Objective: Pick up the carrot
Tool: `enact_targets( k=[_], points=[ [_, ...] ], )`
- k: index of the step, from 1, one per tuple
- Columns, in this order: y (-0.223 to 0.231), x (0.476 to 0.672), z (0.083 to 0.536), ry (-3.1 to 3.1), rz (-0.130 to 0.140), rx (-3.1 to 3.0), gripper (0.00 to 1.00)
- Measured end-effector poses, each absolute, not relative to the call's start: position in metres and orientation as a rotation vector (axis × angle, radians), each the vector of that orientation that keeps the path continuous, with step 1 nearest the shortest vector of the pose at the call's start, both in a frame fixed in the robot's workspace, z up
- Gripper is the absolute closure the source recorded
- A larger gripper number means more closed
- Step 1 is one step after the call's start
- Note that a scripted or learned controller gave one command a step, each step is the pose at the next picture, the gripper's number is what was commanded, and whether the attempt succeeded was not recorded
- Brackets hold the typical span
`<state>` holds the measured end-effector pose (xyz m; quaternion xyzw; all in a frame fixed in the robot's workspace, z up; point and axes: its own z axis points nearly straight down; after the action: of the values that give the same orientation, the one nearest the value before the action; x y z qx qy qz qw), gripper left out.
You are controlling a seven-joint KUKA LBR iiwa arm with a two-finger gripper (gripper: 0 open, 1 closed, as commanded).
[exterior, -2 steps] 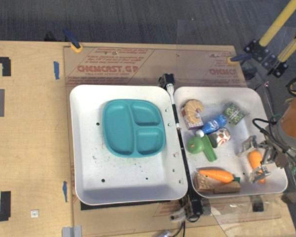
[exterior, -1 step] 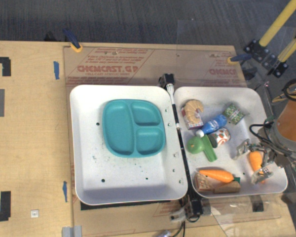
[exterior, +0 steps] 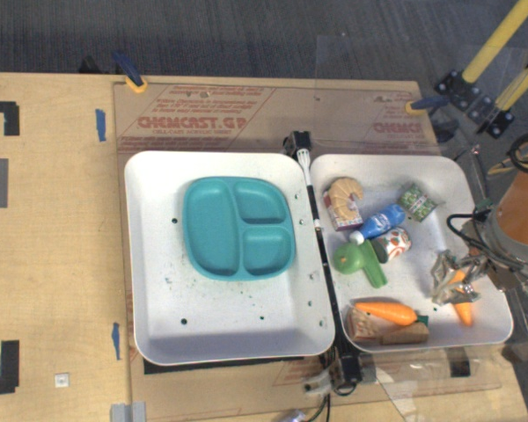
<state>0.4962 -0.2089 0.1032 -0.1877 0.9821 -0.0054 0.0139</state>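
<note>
The carrot [exterior: 387,311], orange with a green stem end pointing right, lies flat near the front edge of the right bin [exterior: 488,328]. It rests partly on a brown block [exterior: 368,326]. My gripper [exterior: 451,280] hangs low over the right side of the same bin, about a hand's width to the right of the carrot and slightly behind it. A small orange piece [exterior: 464,313] shows just below the gripper; I cannot make out what it is. Nothing of the carrot is touched by the gripper.
The right bin also holds a tan bread-like toy [exterior: 343,200], a green packet [exterior: 416,202], a blue bottle [exterior: 383,222], a small ball [exterior: 394,244] and a green pear-shaped toy [exterior: 363,260]. A teal divided plate [exterior: 239,227] sits in the left bin [exterior: 150,306].
</note>
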Motion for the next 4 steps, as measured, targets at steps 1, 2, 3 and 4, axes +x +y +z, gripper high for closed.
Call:
enact_targets(
  k=[1,2,3,4],
  points=[
    [-0.209,0.496,0.102,3.06,-0.015,-0.585,0.0],
    [-0.198,0.49,0.09,3.128,0.0,0.172,0.0],
    [-0.198,0.496,0.103,3.113,-0.006,0.167,1.0],
    [-0.198,0.495,0.102,3.114,-0.005,0.167,0.0]
  ],
)
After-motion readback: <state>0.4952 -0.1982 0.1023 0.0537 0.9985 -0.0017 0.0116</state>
